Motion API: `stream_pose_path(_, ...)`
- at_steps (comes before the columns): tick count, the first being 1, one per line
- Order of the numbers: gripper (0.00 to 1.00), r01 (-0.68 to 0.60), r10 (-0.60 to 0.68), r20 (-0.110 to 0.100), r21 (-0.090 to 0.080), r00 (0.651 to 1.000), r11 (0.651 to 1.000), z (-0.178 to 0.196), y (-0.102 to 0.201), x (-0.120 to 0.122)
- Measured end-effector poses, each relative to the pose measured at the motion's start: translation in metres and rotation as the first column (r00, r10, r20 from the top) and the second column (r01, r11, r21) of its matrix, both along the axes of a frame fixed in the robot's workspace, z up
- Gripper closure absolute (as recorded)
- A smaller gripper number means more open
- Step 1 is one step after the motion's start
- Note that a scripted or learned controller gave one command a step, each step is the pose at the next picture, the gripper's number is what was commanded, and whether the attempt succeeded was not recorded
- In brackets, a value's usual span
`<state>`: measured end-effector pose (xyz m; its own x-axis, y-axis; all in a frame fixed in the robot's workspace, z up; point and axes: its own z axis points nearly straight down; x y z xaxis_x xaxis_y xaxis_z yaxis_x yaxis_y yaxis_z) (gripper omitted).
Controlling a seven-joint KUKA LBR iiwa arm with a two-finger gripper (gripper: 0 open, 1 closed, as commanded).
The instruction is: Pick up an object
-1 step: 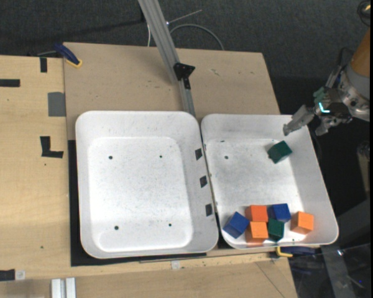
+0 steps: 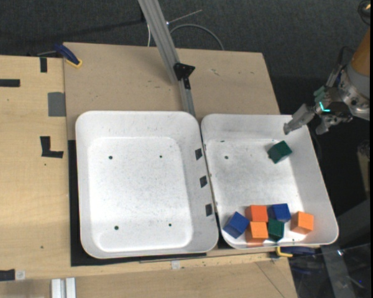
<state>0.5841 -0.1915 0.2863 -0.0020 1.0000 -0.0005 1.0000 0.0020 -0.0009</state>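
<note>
Two bins: white, shallow, side by side on the bench (image 2: 143, 67); left bin (image 2: 137, 123) bare white, right bin (image 2: 236, 129) carrying all the blocks.
Lone block: dark green block (image 2: 279, 151), tilted, near the right bin's far right corner, well apart from the rest.
Cluster: six blocks packed along the right bin's near edge — blue block (image 2: 235, 224) at the left end, orange block (image 2: 257, 213) and second blue block (image 2: 280, 212) behind, another orange block (image 2: 258, 231) and a second green block (image 2: 275, 229) in front, a third orange block (image 2: 303, 221) toward the near right corner.
Gripper (image 2: 308, 121): over the right bin's far right corner, above and just beside the dark green block; nothing between the fingers.
Claw state: seemingly spread, one finger (image 2: 296, 120) reaching toward the bin and the other toward the rim, though small and blurred, so only probably.
Step in hand: approach, judged from the pose; no grasp made yet.
Likely target: the dark green block, nearest and free on all sides.
Next move calls for: shifting slightly inward from the rim, centring over the block, turning the wrist to match its tilt, lowering to straddle it, then closing.
Risk: bin wall close by; a skewed block may slip out on closing.
</note>
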Motion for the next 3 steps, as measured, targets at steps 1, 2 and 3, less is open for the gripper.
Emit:
stream_pose_path(1,0.0,0.0,0.0,-0.004,0.0,1.0,1.0,-0.045,0.003,0.004)
stream_pose_path(2,0.0,0.001,-0.001,-0.007,0.001,1.0,1.0,-0.109,0.002,0.002)
stream_pose_path(3,0.0,0.001,-0.001,-0.007,0.001,1.0,1.0,-0.174,0.003,0.003)
